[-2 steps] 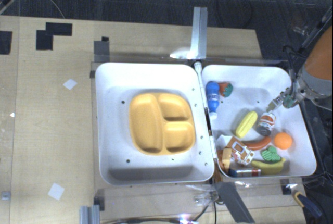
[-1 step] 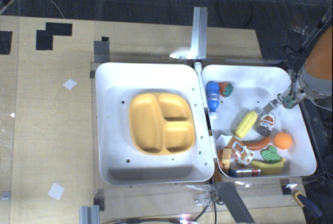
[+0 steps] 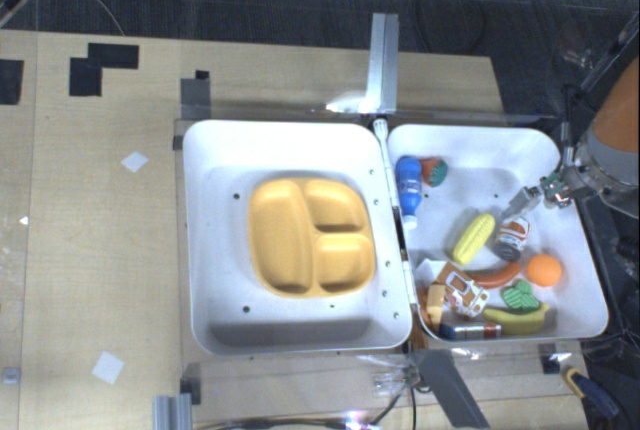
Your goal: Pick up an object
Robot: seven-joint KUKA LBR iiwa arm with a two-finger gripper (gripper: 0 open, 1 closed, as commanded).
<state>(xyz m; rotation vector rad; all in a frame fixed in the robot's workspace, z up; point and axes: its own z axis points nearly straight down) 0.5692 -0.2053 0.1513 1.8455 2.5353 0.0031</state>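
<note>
The pale wood-grain surface (image 3: pixel 90 248) carries two shallow white plastic bins with rounded corners. The left bin (image 3: pixel 215 218), well to the left of the claw, holds a smooth yellow divided tray (image 3: pixel 308 235) with three moulded hollows. The right bin (image 3: pixel 480 153) lies under and beside the claw and holds the small things.

The grey arm with its orange band (image 3: pixel 615 113) enters from the right; its metal claw (image 3: pixel 528 199) hangs over the right bin's right part. Whether it is spread or closed I cannot tell, and nothing can be seen gripped in it.

Just below the claw lies a small cylindrical can (image 3: pixel 511 236), and to that can's left a ridged yellow corn cob (image 3: pixel 473 236). Further left of the claw is a glossy blue bottle (image 3: pixel 408 184), with a small orange-and-green piece (image 3: pixel 432 171) beside it. Below the claw are a round orange ball (image 3: pixel 544 270), a curved orange-red strip (image 3: pixel 488 276), a green leafy toy (image 3: pixel 519 296), a banana (image 3: pixel 515 317) and a printed carton (image 3: pixel 462 290).
</note>
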